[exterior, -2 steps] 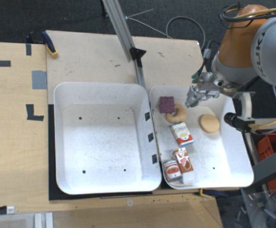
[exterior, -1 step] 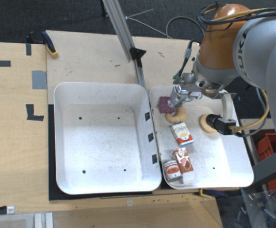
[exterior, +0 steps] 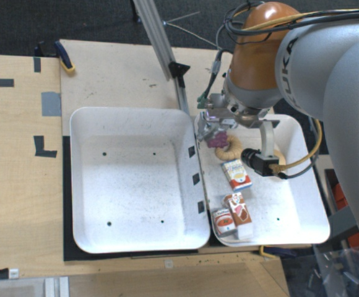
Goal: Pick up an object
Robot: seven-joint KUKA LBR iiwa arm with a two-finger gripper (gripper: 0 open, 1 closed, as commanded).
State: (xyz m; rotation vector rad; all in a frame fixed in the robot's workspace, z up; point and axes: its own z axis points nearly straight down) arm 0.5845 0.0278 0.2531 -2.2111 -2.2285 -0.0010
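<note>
My gripper [exterior: 215, 130] hangs over the far left corner of the right bin [exterior: 291, 228], under the orange wrist band. A small purple object [exterior: 216, 141] lies right below its tips, touching or nearly touching them. Beside it sits a tan curved piece [exterior: 231, 151]. Toward the near side lie a white and red carton [exterior: 237, 174], a brown and red carton [exterior: 239, 214] and a small can [exterior: 223, 221].
The left bin [exterior: 130, 178] sits alongside, its right wall meeting the right bin. A metal pole [exterior: 161, 42] slants up from between the bins. A blue and yellow clamp [exterior: 65, 57] rests at the bench's far left.
</note>
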